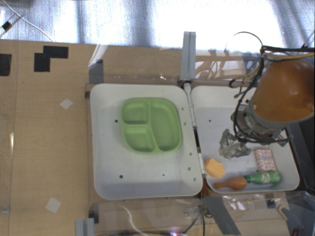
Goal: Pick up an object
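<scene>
The light green divided plastic plate [150,125] lies in the left white bin [106,181], not my target. My gripper [234,145] hangs at three o'clock, above the yellow ridged chip [214,167]; its opening I cannot tell.

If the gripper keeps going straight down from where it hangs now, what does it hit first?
Most likely the bare floor of the right bin. The gripper points down over an open patch, with the yellow chip-like piece and the small pink box off to either side. Its height is hard to judge from this slanted view.
</scene>
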`<state>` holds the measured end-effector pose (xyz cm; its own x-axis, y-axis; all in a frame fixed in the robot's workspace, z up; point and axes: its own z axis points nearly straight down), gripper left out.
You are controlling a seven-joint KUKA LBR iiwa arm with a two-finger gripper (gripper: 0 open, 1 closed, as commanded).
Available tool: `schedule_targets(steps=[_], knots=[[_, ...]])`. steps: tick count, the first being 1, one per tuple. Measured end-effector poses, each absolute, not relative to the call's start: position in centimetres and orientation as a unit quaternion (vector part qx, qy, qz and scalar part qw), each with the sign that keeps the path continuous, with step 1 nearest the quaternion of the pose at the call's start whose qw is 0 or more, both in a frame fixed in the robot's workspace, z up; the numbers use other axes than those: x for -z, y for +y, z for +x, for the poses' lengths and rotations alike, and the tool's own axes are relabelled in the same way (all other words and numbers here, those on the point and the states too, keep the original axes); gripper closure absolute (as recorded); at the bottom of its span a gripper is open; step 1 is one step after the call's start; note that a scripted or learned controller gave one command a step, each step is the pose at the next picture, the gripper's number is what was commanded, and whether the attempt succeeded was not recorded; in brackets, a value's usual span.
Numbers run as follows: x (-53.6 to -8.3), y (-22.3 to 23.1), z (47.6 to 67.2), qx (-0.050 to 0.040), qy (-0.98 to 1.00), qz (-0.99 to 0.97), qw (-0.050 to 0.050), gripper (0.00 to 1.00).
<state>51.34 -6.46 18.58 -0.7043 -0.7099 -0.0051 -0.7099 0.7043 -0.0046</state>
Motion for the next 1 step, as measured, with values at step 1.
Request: schedule_targets(steps=[1], knots=[[-11.88,-10.15,50.83,0.0,0.881,-0.474,0.001,1.0]])
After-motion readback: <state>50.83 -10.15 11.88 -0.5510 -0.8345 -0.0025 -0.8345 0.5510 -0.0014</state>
